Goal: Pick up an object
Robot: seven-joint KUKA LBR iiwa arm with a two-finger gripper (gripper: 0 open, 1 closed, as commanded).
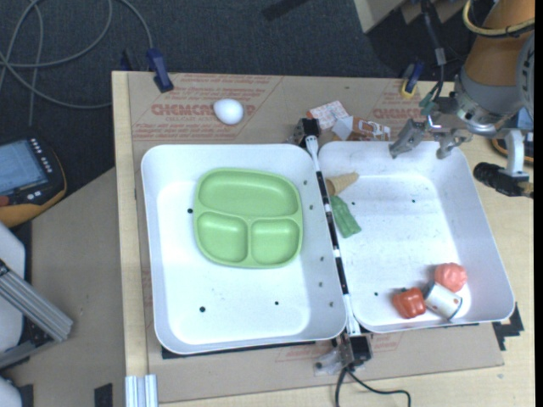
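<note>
My gripper [427, 141] hangs over the far rim of the right bin [475, 227], fingers spread apart with nothing between them. In that bin's near right corner lie a red-orange lumpy object [450, 275], a white cup-like piece [443, 300] and a small red block [409, 303], close together. A green wedge [345, 216] and a tan piece [343, 183] lie along the bin's left side. The left bin [170, 295] holds a light green divided plate [249, 217].
A white egg-shaped object [227, 110] rests on the cardboard behind the left bin. Small wrappers and clutter [339, 119] lie behind the bins' divide. Blue clamps [159, 68] grip the board's far edge. A handheld screen [21, 172] sits at left.
</note>
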